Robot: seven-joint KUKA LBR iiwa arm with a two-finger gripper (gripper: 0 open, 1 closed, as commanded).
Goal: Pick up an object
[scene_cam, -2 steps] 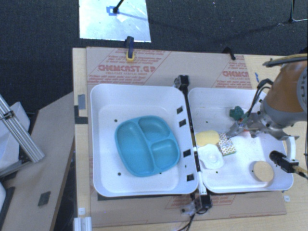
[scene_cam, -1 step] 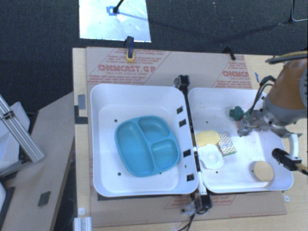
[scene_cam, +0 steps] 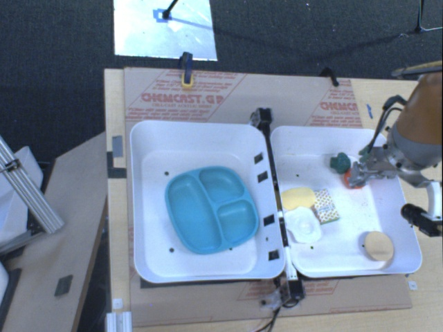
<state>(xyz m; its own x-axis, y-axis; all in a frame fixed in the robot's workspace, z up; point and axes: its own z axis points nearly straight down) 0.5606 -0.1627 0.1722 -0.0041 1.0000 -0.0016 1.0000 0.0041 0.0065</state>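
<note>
board [scene_cam: 208,97]: "CHEMCAST" print | jaws [scene_cam: 357,179]: over red object [scene_cam: 352,181], grip state unclear | blue tray [scene_cam: 211,208]: left bin [scene_cam: 149,185]

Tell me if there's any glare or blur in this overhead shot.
Camera view: bright glare washes out the metal sheet at top; the white bins look evenly lit with soft shadows; the gripper area and small teal object are slightly soft.

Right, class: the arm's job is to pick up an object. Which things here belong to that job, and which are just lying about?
Belong to the job:
claw, low in the right bin
small red object at the claw
dark green object beside it

Lying about:
blue divided plate in the left bin
yellow piece
patterned block
white piece
tan round disc
</note>
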